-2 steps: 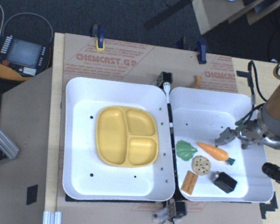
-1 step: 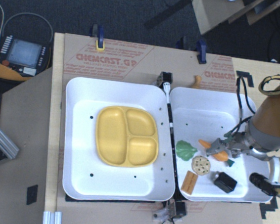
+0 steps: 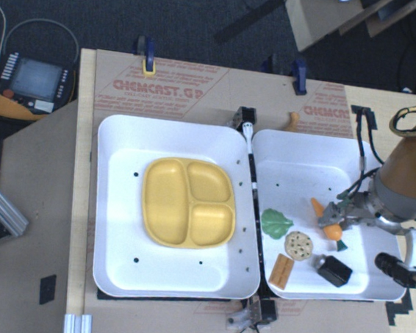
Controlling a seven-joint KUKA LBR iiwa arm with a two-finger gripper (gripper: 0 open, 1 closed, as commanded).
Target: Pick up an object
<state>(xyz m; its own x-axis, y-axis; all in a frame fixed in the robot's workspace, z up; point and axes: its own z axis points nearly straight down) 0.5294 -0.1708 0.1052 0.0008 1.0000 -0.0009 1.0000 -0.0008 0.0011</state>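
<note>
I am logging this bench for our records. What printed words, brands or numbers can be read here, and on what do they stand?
"CHEMCAST G.P": red print on the brown paper-faced board behind the left white bin; a smaller red line beneath is too small to read.
"CHEMCAST": repeated, partly cut off, on the same board behind the right white bin.
Grey handheld pendant screen: too blurred to read.

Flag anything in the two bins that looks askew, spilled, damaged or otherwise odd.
Nothing looks spilled or broken. The yellow divided plate sits a little rotated in the left bin. In the right bin, the green piece, cookie, tan block, black block and orange pieces lie scattered near the front, by the gripper.
</note>
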